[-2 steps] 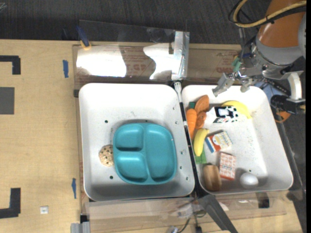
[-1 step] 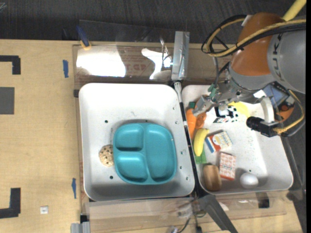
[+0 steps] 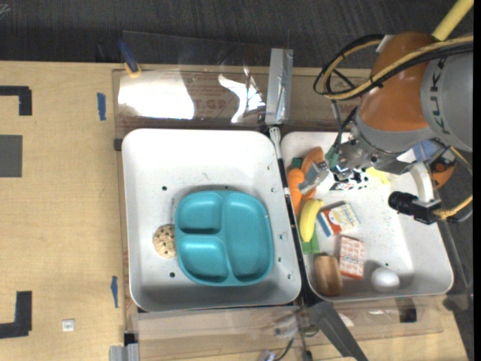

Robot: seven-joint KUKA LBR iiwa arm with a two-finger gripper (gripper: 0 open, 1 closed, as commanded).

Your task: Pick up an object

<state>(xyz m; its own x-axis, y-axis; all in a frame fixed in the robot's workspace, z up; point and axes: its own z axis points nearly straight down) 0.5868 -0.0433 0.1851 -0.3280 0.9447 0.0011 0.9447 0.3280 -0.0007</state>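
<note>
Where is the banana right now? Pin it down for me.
The banana lies in the right bin, close to its left wall, just below the orange toy and left of the small white card.

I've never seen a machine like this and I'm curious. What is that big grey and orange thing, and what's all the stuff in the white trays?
That is a robot arm. A camera above the bench looks down on it. Its hand reaches in from the right, low over the right bin, trying to pick something up. I cannot tell whether it holds anything. That bin has pretend food and small things: a banana, something orange, little boxes, a brown thing and a white ball. The left bin holds a teal plate with sections and a cookie beside it.
</note>
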